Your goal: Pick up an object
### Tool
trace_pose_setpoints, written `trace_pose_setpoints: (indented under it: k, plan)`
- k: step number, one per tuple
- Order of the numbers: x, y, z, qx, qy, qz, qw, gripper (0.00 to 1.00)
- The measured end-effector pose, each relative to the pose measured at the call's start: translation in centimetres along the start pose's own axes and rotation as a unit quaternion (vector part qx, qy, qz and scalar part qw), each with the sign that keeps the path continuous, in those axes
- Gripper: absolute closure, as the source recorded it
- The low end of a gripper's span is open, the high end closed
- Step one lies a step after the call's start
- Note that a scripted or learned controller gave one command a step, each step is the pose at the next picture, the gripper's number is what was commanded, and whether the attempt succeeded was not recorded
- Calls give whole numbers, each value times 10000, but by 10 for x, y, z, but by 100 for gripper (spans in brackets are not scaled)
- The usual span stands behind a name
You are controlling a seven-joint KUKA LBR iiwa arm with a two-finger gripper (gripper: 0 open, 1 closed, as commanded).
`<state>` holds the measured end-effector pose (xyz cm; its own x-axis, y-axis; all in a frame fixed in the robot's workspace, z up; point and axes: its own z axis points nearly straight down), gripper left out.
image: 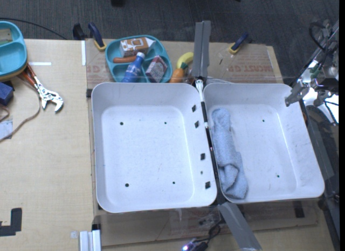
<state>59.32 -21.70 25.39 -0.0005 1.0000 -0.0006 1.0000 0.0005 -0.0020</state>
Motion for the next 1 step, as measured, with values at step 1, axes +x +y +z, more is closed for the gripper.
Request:
trace_pose_setpoints:
  k: [1]
  plan:
    - [144, -14, 41, 13, 1, 1300, 9915, 0]
